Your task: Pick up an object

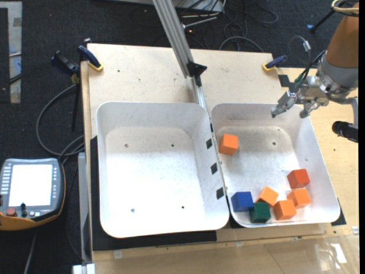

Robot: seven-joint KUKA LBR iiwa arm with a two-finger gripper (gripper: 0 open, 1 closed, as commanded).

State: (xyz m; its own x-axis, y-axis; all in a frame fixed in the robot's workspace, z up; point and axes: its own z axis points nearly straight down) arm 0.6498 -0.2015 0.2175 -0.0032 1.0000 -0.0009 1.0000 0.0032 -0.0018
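White bins (orange cube right), gripper spread

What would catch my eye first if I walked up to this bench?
Probably the bright blocks in the right bin: a lone orange cube near its left wall, and a cluster at the near edge with a blue cube and a dark green cube among orange ones. Next, the gripper hanging with open fingers over that bin's far right corner.
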